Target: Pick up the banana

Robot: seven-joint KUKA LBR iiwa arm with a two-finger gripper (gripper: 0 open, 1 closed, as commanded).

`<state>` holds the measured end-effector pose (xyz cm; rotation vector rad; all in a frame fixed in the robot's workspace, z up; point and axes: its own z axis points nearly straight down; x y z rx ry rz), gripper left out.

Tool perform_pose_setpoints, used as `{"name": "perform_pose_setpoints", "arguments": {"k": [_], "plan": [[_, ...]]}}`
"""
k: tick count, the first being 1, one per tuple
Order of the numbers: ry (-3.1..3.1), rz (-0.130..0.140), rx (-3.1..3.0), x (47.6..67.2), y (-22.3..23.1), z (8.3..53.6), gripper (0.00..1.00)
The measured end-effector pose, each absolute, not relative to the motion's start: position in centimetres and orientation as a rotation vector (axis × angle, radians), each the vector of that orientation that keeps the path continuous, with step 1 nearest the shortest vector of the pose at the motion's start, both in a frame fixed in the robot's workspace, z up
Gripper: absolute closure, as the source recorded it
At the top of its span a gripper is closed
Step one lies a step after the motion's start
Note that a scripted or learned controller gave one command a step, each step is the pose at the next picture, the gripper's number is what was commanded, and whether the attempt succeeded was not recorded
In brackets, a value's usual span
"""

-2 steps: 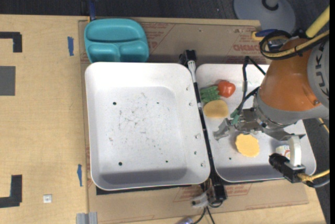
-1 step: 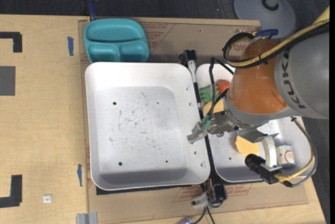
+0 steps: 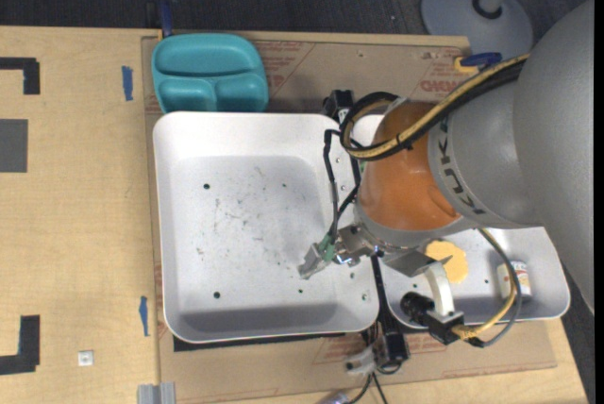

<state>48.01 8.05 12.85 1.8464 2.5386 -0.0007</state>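
Camera view: gripper (image 3: 316, 259) low over the left bin (image 3: 189, 147), near its 4 o'clock corner; finger spacing cannot be made out. Banana (image 3: 447, 261) lies in the right bin (image 3: 547, 284), 3 o'clock of the gripper, partly hidden. Judged light, soft-skinned; grasp mid-body, across its curve.

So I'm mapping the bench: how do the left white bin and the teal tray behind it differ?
The bin is white, while the tray is teal. The bin is far larger than the tray. The bin is one open basin with scuffed, speckled floor; the tray is split into compartments. The arm overhangs the bin's right edge, not the tray. Both are shallow with rounded corners.
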Motion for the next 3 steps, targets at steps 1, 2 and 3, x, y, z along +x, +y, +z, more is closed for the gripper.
{"name": "perform_pose_setpoints", "arguments": {"k": [1, 2, 3], "plan": [[2.593, -0.016, 1.764, 48.06, 8.54, 12.47, 0.0], [2.573, -0.019, 1.783, 48.19, 9.04, 12.31, 0.0], [2.56, -0.021, 1.795, 48.27, 9.35, 12.22, 0.0]]}}
